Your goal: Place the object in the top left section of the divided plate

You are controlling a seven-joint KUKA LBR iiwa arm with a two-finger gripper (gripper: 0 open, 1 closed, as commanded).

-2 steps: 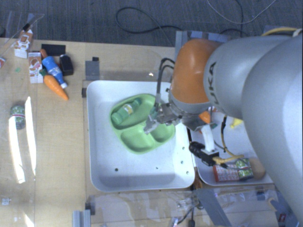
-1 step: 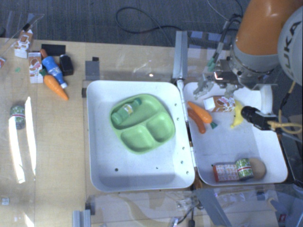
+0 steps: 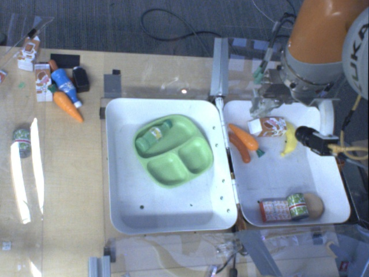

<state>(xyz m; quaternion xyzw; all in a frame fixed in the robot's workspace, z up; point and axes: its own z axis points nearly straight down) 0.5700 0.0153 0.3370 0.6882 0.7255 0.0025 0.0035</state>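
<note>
Camera view: claw [image 3: 262, 104] grip state can't tell, above carton [image 3: 270, 126]. Recommend centring w/ carton before descent.

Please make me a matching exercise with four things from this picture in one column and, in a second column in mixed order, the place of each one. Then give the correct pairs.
Things:
1. green divided plate
2. small green bottle
3. banana
4. blue bottle

Places:
A. on the bench, outside both bins, at the picture's upper left
B. in the right bin, near the gripper
C. in the left bin, around its middle
D. in the top left section of the plate

Pairs: 1-C, 2-D, 3-B, 4-A
</note>
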